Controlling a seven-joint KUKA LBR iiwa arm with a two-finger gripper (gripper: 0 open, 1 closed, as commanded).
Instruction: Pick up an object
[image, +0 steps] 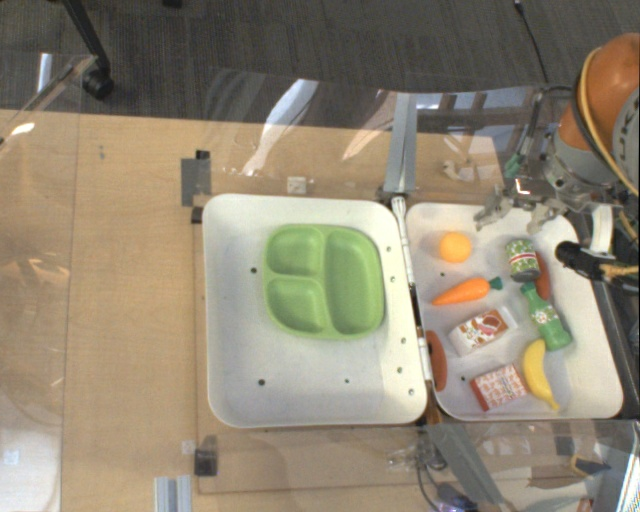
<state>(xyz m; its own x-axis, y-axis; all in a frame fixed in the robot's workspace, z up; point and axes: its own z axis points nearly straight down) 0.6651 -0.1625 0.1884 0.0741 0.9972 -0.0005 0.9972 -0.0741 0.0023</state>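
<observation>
The gripper (517, 208) hangs over the far edge of the right bin (600, 405), below the grey wrist and orange band of the arm (607, 110). Two thin metal fingers (492, 212) spread apart to left and right, so the pincer stands open. Nothing lies between the fingers, and whether their tips touch the bin rim cannot be told.

Right bin contents:
- An orange ball (455, 247) lies near the far left corner, just below the left finger.
- A toy carrot (464, 291) lies nearer than the ball. Its long axis runs left to right, tilted slightly; the pointed end faces left and the green top faces right.
- A small green can (521, 258) lies right of the carrot's top, just below the gripper.
- A green bottle (547, 321) lies with its long axis on a diagonal, cap toward the far left.
- A white carton (481, 330) sits in the bin's middle.
- A banana (540, 373) lies near the front, its long axis roughly front to back.
- A red packet (498, 387) lies just left of the banana.
- A sausage (437, 360) lies along the left wall, long axis front to back.

The left bin (235, 385) holds a green divided plate (326, 279).
</observation>
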